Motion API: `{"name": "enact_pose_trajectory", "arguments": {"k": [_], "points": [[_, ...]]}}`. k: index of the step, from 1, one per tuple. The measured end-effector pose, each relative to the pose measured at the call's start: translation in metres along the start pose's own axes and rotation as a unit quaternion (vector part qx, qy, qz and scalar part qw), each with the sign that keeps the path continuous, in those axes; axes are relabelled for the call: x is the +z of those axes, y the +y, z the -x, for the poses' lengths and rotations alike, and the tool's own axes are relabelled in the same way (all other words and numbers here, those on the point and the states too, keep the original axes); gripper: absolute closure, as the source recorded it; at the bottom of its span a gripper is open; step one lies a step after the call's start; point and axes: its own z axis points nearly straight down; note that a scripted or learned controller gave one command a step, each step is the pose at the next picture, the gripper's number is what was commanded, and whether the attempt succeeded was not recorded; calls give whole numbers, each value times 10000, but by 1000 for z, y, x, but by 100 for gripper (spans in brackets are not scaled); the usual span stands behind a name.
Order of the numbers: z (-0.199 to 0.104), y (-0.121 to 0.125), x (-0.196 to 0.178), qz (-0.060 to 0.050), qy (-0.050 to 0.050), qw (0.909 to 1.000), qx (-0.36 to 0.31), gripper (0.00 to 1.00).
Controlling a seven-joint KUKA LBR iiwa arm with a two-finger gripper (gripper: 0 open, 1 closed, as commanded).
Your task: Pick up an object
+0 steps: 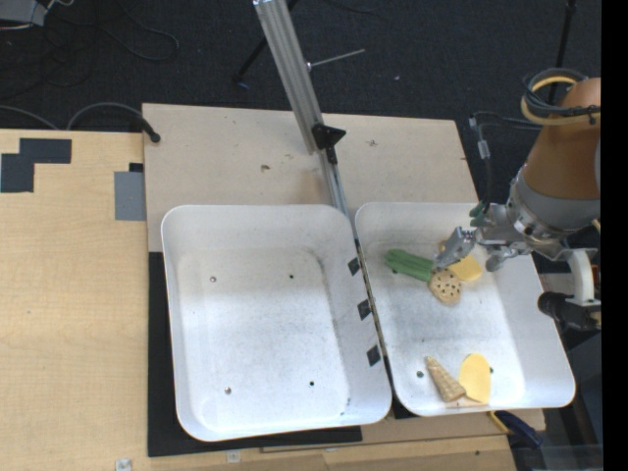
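Yellow block (469,269) in the right bin (520,361), beside a tan spotted piece (445,287) and green stick (410,264), gripper (461,249) right over it, we cannot tell its finger state, left bin (196,226) alongside.

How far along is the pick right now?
Reach done: the gripper is down in the right bin, over the cluster of green piece, yellow block and dotted tan piece. No grasp is visible. Closing and lifting remain.
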Motion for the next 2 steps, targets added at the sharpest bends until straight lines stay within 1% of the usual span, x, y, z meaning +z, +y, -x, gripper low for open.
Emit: {"name": "enact_pose_trajectory", "arguments": {"k": [1, 2], "points": [[0, 0, 0, 2, 0, 10000, 11, 0], [3, 3, 45, -20, 1, 10000, 9, 0]]}}
